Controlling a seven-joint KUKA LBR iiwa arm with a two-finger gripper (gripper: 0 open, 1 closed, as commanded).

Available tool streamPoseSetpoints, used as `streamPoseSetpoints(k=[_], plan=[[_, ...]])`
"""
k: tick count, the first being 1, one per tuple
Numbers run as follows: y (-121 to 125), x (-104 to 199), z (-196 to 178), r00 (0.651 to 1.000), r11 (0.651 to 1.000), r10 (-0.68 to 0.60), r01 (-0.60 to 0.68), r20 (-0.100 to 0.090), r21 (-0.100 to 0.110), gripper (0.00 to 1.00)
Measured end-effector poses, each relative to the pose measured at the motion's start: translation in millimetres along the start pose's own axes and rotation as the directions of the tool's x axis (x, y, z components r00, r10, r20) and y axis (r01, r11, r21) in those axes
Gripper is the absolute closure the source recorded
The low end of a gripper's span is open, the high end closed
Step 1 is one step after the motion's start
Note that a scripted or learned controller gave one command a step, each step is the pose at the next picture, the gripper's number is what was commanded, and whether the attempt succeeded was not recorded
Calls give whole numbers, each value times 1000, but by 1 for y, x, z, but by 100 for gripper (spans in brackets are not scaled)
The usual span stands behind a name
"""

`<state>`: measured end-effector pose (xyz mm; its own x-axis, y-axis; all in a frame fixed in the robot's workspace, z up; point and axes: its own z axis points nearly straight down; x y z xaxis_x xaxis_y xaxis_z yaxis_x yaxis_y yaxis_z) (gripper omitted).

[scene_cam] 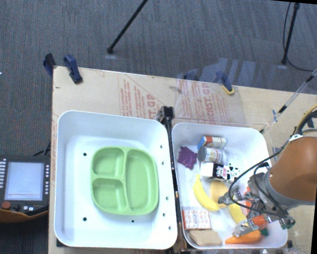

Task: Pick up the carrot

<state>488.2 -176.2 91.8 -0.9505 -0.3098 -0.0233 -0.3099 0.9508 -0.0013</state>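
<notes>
At the far left, off the bench, a teach pendant lies on the carpet. The left bin holds a green divided plate near its middle. In the right bin, a purple piece lies by the left wall, two cans near the back edge, a banana in the middle, a cracker at the front edge. The carrot lies in the front right corner, just beneath the gripper; whether its fingers are apart or together I cannot tell
</notes>
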Motion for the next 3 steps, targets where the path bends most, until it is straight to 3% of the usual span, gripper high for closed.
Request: streamPoseSetpoints(k=[1,2,3], plan=[[1,0,-9,1000,1000,-2,2,-5,-2,100],[-33,8,-20,980,981,-196,196,-20,-8,100],[-32,4,-22,980,980,-197,197,-11,-5,0]])
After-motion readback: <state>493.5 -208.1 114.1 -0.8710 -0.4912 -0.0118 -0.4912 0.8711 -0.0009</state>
